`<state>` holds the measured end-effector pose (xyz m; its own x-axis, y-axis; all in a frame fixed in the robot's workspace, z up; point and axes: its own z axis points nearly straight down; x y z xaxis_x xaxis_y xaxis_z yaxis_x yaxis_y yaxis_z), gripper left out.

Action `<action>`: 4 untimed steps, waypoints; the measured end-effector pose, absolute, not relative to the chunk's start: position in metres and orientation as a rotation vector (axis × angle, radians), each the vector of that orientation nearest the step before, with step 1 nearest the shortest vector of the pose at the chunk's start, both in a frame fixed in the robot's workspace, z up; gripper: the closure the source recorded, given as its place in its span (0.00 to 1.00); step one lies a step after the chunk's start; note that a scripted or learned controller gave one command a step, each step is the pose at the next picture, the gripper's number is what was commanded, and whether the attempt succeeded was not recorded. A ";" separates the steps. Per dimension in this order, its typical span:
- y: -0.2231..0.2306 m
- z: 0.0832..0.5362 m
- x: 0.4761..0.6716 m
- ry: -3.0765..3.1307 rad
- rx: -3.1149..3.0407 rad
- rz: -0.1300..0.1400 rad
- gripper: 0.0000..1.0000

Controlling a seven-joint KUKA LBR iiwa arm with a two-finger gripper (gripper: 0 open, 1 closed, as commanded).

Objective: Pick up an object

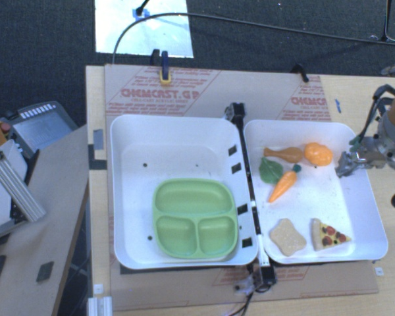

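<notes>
At the right edge of the frame the gripper point(347, 164) hangs over the right bin's point(365, 206) rim; whether it is wide or narrow I cannot tell, and nothing shows in it. That bin holds an orange point(318, 154), drumstick point(284, 154), carrot point(283, 185), green leaf point(270, 170), bread slice point(288, 237) and pizza slice point(328, 234). A green divided plate point(195, 218) lies in the left bin point(128, 176).

camera view: fixed overhead | slanted down | both bins point(184, 127) framed
</notes>
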<state>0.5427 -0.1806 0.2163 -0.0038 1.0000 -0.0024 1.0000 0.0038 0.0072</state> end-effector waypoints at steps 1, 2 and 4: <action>-0.124 0.228 0.552 2.232 2.209 0.006 1.00; -0.080 0.223 0.563 2.231 2.210 0.005 1.00; 0.025 0.242 0.585 2.232 2.210 0.006 1.00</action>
<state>0.5852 0.0253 0.2423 -0.0101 0.9999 0.0021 0.9999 0.0101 0.0031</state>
